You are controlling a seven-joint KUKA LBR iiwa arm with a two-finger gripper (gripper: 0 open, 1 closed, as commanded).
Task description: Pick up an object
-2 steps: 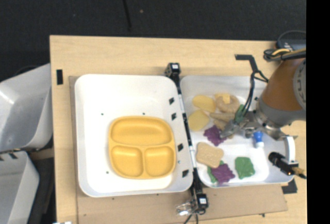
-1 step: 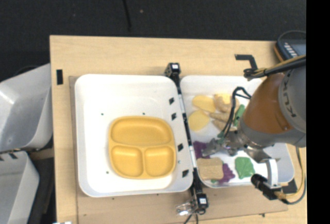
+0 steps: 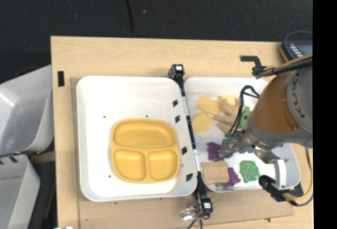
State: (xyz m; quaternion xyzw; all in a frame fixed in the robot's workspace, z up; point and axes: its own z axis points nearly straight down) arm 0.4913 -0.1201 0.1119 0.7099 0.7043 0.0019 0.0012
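1. The bench [image 3: 105, 57] is a light wood surface bearing two shallow white bins side by side.
2. The left bin [image 3: 92, 133] contains one yellow divided tray [image 3: 145, 150] with three compartments: one long compartment at the far side and two smaller ones at the near side.
3. The right bin [image 3: 210, 86] contains several small objects in a loose cluster.
4. Two pale yellow pieces [image 3: 207, 104] [image 3: 202, 123] lie near the divider between the bins, one beyond the other.
5. A tan piece [image 3: 227, 102] lies just beside the farther yellow piece.
6. A purple piece [image 3: 213, 150] lies near the middle of the right bin.
7. A tan block [image 3: 214, 172] sits at the near edge of the right bin, with a second purple cluster [image 3: 230, 178] touching its right side.
8. A green piece [image 3: 249, 170] lies to the right of the tan block.
9. The arm [image 3: 279, 109] enters from the right and hangs over the right bin, its orange band covering part of the bin.
10. The gripper [image 3: 229, 145] points down beside the purple piece. Its opening cannot be told, and no object can be confirmed as held.
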